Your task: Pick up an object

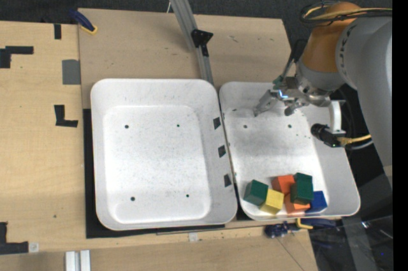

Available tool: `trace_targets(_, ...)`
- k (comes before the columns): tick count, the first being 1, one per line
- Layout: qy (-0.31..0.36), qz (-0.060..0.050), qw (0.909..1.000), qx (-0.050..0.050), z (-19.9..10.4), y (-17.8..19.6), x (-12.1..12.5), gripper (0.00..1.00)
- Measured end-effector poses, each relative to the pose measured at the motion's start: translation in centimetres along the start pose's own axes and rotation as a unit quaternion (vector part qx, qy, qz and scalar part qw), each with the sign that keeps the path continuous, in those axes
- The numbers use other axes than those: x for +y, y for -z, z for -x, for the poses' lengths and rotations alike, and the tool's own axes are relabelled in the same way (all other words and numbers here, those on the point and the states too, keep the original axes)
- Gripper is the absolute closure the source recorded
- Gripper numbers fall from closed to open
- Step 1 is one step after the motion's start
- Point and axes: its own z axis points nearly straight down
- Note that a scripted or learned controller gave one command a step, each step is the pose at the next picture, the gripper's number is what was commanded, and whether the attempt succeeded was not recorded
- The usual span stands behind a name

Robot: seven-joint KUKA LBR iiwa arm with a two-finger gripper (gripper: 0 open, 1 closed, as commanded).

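A cluster of small blocks lies in the near right corner of the right bin (pixel 271 148): a green block (pixel 256 192), a yellow block (pixel 274 201), an orange block (pixel 284 183), a dark green block (pixel 303 187) and a blue block (pixel 318 201). My gripper (pixel 274 110) hangs over the far end of that bin, well apart from the blocks. Its fingers (pixel 261 106) are spread open with nothing between them.
The left bin (pixel 153 148) sits beside the right one, with black clips (pixel 221 150) along the shared edge. A slanted metal pole (pixel 182 2) rises from the bench behind the bins. The grey arm (pixel 357 53) fills the right side.
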Motion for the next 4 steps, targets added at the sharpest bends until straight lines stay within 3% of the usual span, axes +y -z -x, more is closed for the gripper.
trace_targets(1,0.001,0.003,1.0000,0.000,-0.1,1.4,0.2,1.00)
trace_targets(2,0.000,0.007,1.0000,0.000,-0.1,7.8,0.6,1.00)
trace_targets(3,0.000,0.006,1.0000,0.000,-0.1,10.8,0.7,1.00)
trace_targets(4,0.003,0.004,1.0000,0.001,-6.2,10.7,0.3,1.00)
